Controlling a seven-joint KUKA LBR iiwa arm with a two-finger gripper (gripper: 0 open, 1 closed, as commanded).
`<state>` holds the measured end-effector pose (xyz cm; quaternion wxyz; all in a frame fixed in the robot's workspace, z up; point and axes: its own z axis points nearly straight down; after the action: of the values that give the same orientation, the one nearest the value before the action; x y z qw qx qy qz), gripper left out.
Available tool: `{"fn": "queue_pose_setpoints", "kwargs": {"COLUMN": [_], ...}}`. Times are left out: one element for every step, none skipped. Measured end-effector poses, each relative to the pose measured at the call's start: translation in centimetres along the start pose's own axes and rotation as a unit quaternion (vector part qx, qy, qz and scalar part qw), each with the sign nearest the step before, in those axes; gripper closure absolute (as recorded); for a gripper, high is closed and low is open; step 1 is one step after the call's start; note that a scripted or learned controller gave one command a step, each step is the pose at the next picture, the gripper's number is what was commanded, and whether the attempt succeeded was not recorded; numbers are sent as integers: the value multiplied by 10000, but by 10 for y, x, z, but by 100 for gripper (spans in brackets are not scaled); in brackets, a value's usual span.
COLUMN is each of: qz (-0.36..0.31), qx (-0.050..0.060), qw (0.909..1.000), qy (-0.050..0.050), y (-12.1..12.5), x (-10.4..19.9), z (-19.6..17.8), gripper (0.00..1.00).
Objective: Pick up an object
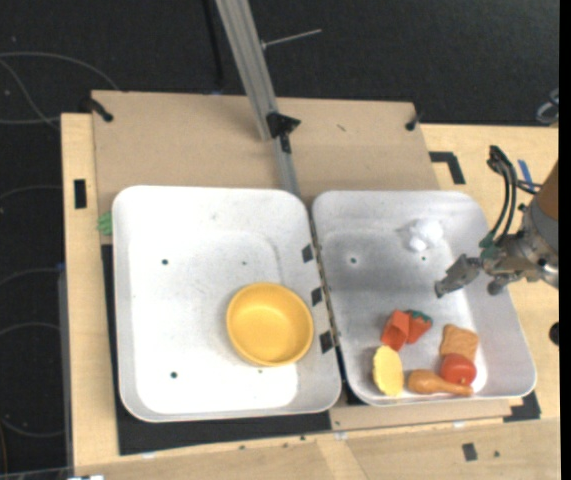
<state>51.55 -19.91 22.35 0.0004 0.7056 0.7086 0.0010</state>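
White plastic, two shallow bins side by side on the bench (pixel 215 138). The left bin (pixel 165 228) has a yellow bowl (pixel 269 323) sitting toward its near right corner. The right bin (pixel 365 228) holds a cluster of small toy foods at its near end: an orange-red piece with a green tip (pixel 403 328), a pale yellow piece (pixel 388 370), a tan block (pixel 458 340) with a red round piece (pixel 458 369) just in front of it, and an orange drumstick-shaped thing (pixel 433 382) lying along the near wall. A white crumpled scrap (pixel 423 235) lies farther back in the same bin.

The arm reaches in from the right, and its end effector (pixel 465 273) hangs over the right side of the right bin, a grey finger (pixel 455 274) pointing left and down. Nothing is between the fingers that I can make out, but from this angle I cannot tell how wide they stand.

To my eye this is the approach step: no item is lifted, everything lies flat on the bin floor. The toys lie nearer than the end effector and a little left. The next move, I'd judge, calls for choosing one piece, coming over it and descending straight. The orange-red piece stands somewhat apart from the rest and looks the easier target; the tan and red ones are touching and might get nudged together.
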Motion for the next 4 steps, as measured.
{"fn": "queue_pose_setpoints", "kwargs": {"qz": [8, 27, 28, 52], "qx": [-3, 35, 28, -11], "qw": [10000, 10000, 10000, 10000], "qy": [0, -10, -14, -7], "y": [0, -2, -4, -1], "x": [0, -3, -5, -5], "z": [0, 63, 116, 102], "gripper": [0, 0, 0, 100]}}
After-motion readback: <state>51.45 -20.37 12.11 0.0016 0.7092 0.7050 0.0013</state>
